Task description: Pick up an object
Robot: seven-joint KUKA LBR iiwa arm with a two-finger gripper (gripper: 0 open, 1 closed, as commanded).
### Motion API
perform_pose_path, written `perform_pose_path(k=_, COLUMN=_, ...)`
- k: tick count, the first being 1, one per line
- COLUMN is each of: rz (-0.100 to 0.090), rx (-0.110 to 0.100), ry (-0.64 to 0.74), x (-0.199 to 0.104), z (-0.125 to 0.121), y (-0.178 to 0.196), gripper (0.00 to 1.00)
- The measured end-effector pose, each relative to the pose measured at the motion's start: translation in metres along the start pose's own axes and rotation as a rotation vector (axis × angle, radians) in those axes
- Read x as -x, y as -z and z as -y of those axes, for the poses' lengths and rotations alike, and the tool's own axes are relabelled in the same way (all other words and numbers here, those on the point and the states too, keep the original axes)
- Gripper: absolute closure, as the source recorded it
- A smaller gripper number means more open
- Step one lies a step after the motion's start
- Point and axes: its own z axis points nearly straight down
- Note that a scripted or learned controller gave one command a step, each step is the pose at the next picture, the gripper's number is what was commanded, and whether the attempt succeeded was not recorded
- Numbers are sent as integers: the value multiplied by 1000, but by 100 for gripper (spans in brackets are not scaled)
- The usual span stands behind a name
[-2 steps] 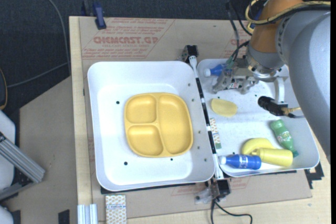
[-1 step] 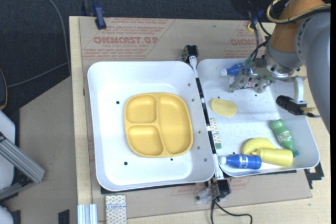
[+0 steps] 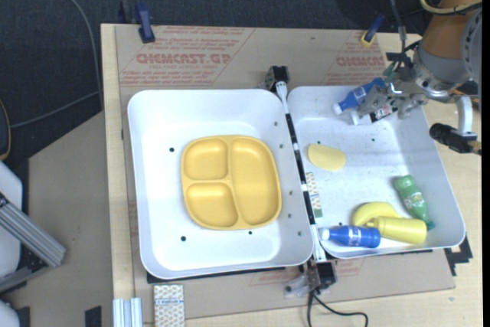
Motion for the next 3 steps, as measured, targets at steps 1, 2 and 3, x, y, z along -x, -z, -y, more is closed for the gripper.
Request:
perform_pose_path(k=1, rz=-10, rx=-1, ry=3, x=13, z=-1, y=-20, gripper=0)
perform_pose_path(k=2, rz=4, rx=14, ry=3, x=26, z=-3, y=51, gripper=0)
perform_pose_path(k=3, rz=-11, rx=3, ry=6, x=20, z=13, y=-43, gripper=0)
